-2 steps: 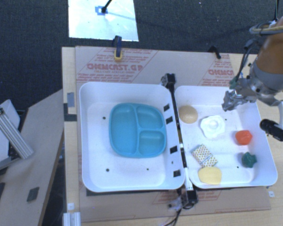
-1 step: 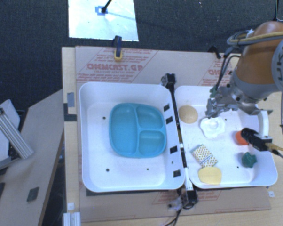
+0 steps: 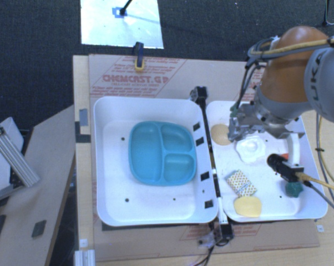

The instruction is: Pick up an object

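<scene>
The desk (image 3: pixel 53 148) is pale wood. A brown sheet (image 3: pixel 156 71) printed with red lettering is laid over it, and a yellow and black clamp (image 3: pixel 139 57) sits at the sheet's far edge. Beyond the desk the floor (image 3: pixel 34 26) is dark, speckled carpet, with a shiny silvery square panel (image 3: pixel 120 13) lying on it. A ribbed aluminium bar (image 3: pixel 11 157) slants in at the left.

Two shallow white bins of smooth plastic with rounded corners stand side by side, joined by a black strip (image 3: pixel 206 143). The left bin (image 3: pixel 109 204) holds a glossy blue plate (image 3: pixel 161 153), rounded and divided into three sections.

The loose objects lie in the right bin (image 3: pixel 275 206):
- A flat, round tan disc (image 3: pixel 218 134) is at the left wall.
- A white crumpled lump (image 3: pixel 250 148) lies just right of the disc.
- A small checkered packet (image 3: pixel 240 183) lies nearer the front.
- A smooth yellow oval piece (image 3: pixel 248 206) is just in front of the packet.
- A small teal thing (image 3: pixel 293 189) is toward the right side.

The grey arm (image 3: pixel 322 76) comes in from the right, its orange band (image 3: pixel 292 54) bulging above the wrist, and bends downward over the right bin. The metal claw (image 3: pixel 236 131) is low over the bin's far left part, just beside the tan disc and above the white lump. Whether it is open or closed cannot be told, and nothing can be seen held in it.
</scene>
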Controlling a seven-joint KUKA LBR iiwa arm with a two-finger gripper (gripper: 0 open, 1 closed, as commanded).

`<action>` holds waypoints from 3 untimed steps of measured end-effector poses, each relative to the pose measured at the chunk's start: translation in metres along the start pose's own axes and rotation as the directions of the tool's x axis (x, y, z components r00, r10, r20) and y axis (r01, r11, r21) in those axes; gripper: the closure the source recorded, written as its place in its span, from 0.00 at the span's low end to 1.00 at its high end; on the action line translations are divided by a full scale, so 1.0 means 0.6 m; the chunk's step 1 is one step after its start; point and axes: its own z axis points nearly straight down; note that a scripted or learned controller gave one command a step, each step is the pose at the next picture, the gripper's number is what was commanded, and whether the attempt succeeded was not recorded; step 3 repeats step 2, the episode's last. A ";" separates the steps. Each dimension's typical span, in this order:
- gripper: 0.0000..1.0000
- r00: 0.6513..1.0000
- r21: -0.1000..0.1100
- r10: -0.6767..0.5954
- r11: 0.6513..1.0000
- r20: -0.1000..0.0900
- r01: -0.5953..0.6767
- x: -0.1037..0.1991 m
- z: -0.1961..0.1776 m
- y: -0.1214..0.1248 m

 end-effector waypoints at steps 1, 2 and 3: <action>1.00 1.000 0.003 0.000 1.000 -0.001 0.000 0.092 0.011 -0.039; 1.00 1.000 0.000 -0.001 1.000 -0.001 0.001 0.187 0.017 -0.044; 1.00 1.000 0.000 -0.001 1.000 -0.001 0.001 0.187 0.017 -0.044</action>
